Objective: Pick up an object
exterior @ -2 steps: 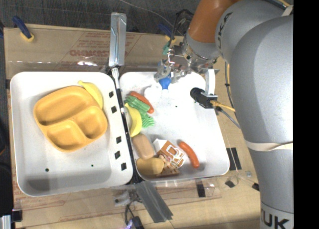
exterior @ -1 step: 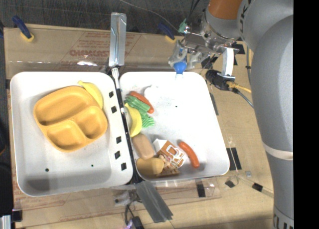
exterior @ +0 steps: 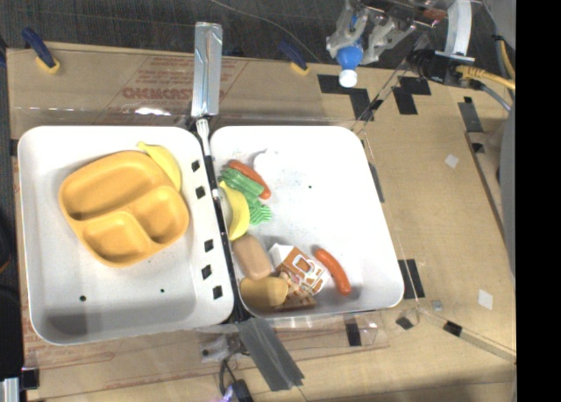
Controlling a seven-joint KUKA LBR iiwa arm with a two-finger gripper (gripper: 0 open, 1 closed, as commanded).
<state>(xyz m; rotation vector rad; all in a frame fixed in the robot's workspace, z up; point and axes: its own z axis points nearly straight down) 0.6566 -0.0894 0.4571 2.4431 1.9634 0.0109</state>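
Observation:
My gripper [exterior: 355, 48] hangs high above the bench, beyond the far edge of the right bin [exterior: 372, 216]. A small blue and white object [exterior: 348, 66] sits between its fingers and pokes out below them. The right bin holds an orange-red pepper [exterior: 250, 178], a green leafy toy [exterior: 247, 197], a yellow piece [exterior: 235, 219], a tan bread roll [exterior: 252, 257], another tan lump [exterior: 263, 291], a small printed carton [exterior: 301, 274] and a red sausage [exterior: 334, 271], all crowded along its left and near sides.
The left bin [exterior: 53, 304] carries a yellow divided plate [exterior: 123, 208] with a banana [exterior: 165, 164] at its far corner. A metal bracket [exterior: 206, 67] stands at the divider's far end. Cables [exterior: 486, 76] run by the arm on the right.

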